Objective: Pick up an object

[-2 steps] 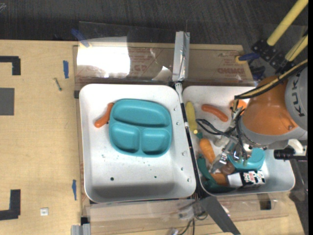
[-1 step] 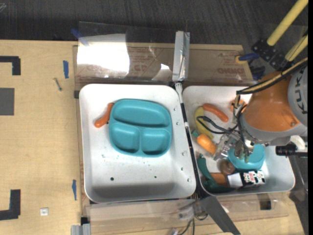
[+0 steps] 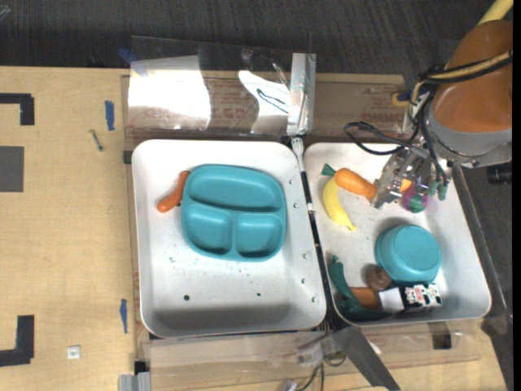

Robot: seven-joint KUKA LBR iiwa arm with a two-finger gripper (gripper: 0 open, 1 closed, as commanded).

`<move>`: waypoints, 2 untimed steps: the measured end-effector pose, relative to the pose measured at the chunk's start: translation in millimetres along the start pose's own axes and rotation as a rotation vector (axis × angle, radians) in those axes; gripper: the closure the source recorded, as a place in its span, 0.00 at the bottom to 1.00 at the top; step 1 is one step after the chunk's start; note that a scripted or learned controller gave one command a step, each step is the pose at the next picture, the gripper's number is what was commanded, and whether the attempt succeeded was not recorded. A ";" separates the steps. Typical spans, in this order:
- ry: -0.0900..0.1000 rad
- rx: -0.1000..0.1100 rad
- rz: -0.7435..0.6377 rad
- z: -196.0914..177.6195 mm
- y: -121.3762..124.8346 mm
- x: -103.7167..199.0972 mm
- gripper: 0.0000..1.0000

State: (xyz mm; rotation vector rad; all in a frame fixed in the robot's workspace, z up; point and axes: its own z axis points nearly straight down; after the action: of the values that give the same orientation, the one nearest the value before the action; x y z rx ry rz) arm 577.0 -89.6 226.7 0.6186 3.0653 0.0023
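Fingers (image 3: 389,192) over right bin (image 3: 476,243) beside carrot (image 3: 355,182), banana (image 3: 335,205), teal bowl (image 3: 409,252).

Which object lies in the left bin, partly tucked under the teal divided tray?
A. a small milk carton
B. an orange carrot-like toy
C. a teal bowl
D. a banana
B: the orange carrot-like toy pokes out from under the left edge of the teal divided tray in the left bin, while the banana and the teal bowl sit in the right bin.

2 white bins (image 3: 155,300) on a wooden bench (image 3: 57,218).
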 end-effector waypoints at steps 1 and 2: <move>0.016 0.008 0.024 111.8 -24.4 1.0 1.00; 0.001 0.000 0.177 9.7 12.9 14.7 1.00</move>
State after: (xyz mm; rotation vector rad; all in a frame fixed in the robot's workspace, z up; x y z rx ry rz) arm 568.6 -72.0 216.9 0.8878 2.9999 0.0049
